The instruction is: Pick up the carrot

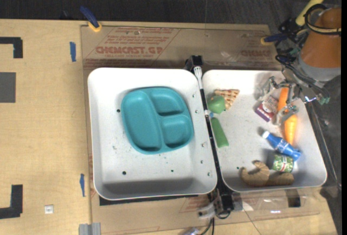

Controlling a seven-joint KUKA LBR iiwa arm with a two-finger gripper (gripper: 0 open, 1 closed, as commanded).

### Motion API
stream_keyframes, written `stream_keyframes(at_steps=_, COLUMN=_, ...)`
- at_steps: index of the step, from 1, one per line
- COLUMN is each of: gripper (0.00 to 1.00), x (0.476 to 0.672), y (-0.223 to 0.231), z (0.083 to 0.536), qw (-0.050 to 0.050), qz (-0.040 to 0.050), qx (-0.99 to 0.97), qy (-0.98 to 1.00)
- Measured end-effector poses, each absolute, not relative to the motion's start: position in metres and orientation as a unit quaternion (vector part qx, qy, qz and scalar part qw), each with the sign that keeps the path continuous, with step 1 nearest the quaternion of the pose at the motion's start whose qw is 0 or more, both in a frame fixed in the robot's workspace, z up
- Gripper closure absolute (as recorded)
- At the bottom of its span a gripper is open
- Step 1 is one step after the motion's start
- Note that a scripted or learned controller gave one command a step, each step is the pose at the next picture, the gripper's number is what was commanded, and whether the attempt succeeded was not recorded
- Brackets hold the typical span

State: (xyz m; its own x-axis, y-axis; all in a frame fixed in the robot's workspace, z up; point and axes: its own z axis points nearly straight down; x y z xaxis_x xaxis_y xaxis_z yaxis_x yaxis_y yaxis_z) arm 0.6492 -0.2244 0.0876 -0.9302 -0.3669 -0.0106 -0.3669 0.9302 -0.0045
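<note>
Camera view: the left shallow white bin (103,120) holds a teal plastic divided tray (157,119), which has no part in the pick. In the right shallow white bin (244,147), a green rounded toy (217,103) and a green stick-shaped piece (219,132) lie by the divider, well apart from the work. Further right, near the far right corner, is the slim orange tapered carrot (283,97). Its long axis runs roughly far to near with a slight tilt. The grey metal two-finger gripper (284,95) sits directly over it, so the carrot appears to lie within the tool's reach rather than off to one side. I cannot tell whether the gripper is apart or clamped on it. A stubbier orange-yellow piece (291,128) lies just nearer the camera, close enough to be mistaken for the target.
</note>
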Motion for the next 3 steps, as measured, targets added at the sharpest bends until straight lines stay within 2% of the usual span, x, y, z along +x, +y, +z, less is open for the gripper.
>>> stream_keyframes(at_steps=1, gripper=1.0, x=0.654, y=-0.222, z=0.102, qw=0.013, qz=-0.0031, qx=-0.187, qy=0.982)
stream_keyframes(at_steps=2, gripper=1.0, x=0.597, y=-0.208, z=0.09, qw=0.006, qz=-0.0019, qx=-0.35, qy=0.937)
stream_keyframes(at_steps=3, gripper=0.0, x=0.597, y=-0.208, z=0.089, qw=0.006, qz=-0.0015, qx=-0.35, qy=0.937)
